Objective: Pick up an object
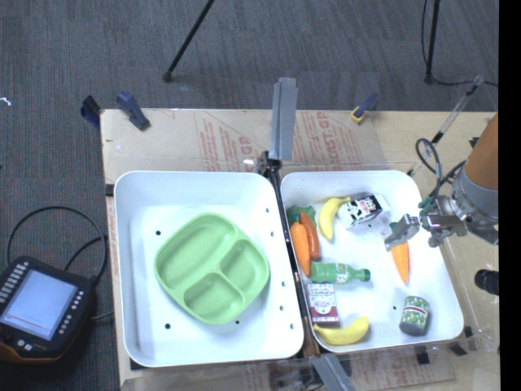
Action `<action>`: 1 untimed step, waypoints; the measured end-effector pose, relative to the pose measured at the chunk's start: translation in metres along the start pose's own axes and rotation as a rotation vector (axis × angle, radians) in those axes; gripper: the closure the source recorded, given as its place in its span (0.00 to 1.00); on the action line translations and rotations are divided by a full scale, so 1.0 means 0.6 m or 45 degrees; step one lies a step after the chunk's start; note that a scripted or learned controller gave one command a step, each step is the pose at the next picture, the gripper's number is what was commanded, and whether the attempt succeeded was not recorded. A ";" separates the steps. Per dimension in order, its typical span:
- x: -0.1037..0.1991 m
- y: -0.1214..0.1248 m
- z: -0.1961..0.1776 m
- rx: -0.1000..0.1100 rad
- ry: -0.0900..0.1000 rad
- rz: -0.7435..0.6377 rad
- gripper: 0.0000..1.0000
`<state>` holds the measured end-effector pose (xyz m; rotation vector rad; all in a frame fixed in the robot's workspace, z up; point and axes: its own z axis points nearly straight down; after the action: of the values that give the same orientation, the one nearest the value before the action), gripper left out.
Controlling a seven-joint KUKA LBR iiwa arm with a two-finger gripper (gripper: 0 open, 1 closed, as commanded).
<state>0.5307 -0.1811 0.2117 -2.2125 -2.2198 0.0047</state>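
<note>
Claw sits just above the carrot; can't tell its grip state. Nothing lifted yet. Grasp and lift remain.

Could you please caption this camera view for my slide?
Two-finger gripper poised above a small orange toy carrot in the right white bin.

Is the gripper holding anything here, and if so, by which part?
Cannot be told: the gripper sits at the top end of the loose orange toy carrot, but no grasp is visible.

Dark grey carpet, tripod legs
</note>
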 end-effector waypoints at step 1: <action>-0.045 0.026 0.194 -0.003 0.003 0.082 0.00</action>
<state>0.5454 -0.2076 0.0950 -2.2833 -2.1473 -0.0007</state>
